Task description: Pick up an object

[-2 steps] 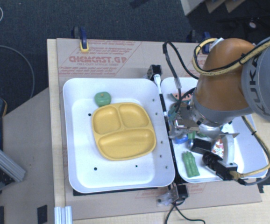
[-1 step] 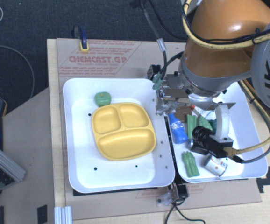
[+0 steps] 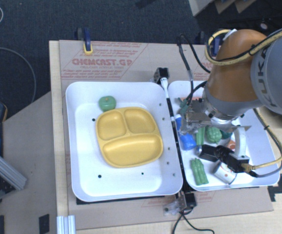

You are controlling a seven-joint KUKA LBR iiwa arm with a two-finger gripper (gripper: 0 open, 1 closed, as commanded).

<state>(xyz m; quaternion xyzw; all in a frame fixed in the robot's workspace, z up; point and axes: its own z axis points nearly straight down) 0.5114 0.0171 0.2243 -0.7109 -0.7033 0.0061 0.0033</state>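
Arm [image 3: 243,72] reaches over right bin [image 3: 263,145]; gripper [image 3: 210,123] low among clutter, finger state impossible to judge. Green knobbly toy [image 3: 213,133] directly beneath, likely target. Green ridged piece [image 3: 198,171] lies nearer camera, long axis front-to-back. Blue item [image 3: 187,141] just left, crowding approach. Yellow divided tray [image 3: 129,136] far left, other bin.
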